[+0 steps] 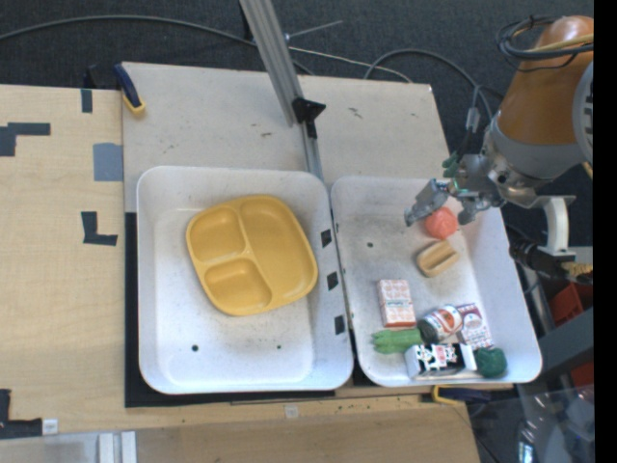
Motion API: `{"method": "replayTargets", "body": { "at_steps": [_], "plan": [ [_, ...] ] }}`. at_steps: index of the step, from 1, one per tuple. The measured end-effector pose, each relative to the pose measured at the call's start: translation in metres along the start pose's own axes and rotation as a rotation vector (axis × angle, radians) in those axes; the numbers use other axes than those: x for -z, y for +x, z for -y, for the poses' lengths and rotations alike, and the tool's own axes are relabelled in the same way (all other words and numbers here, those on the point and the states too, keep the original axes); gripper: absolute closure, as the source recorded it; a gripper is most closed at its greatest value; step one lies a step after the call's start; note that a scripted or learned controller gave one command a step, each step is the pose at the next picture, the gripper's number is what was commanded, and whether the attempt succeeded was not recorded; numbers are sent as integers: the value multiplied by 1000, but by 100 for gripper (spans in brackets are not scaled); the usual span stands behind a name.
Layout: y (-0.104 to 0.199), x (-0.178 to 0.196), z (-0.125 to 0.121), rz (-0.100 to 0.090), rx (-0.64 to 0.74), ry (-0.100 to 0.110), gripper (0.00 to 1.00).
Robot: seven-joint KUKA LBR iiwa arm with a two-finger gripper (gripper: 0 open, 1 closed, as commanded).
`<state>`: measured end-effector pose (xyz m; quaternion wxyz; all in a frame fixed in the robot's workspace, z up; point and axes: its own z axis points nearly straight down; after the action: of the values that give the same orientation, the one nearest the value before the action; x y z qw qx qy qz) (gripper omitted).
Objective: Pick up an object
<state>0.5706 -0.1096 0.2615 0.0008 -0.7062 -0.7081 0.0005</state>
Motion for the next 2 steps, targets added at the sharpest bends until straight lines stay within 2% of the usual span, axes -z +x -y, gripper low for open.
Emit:
{"method": "replayTargets", "body": {
  "at_steps": [1,2],
  "plan": [
    [0,0,0,0,0,0,0],
    [0,-43,2,1,-1,4,0]
  ]
}}
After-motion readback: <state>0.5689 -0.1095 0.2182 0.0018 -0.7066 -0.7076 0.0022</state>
